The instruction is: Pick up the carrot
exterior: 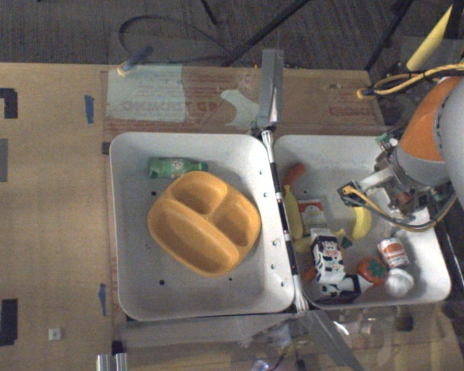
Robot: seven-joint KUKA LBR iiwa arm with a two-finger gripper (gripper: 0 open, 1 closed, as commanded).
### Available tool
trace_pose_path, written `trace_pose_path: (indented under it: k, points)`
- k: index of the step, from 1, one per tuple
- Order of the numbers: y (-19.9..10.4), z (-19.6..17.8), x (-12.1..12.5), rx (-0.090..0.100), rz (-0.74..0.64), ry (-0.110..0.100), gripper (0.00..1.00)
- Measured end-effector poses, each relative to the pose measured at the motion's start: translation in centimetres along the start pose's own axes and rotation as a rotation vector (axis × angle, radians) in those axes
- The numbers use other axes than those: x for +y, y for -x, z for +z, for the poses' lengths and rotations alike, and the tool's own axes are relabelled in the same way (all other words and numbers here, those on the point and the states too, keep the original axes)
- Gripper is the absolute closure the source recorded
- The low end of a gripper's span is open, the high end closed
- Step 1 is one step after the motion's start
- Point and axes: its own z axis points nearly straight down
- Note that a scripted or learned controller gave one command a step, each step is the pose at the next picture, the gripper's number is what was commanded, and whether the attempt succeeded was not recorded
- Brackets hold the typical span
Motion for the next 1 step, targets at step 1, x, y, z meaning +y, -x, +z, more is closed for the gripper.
trace_pose_path:
  k: [1]
  points:
    - [-6.28,-3.61,2.71,0.001,0.047,0.000,0.00]
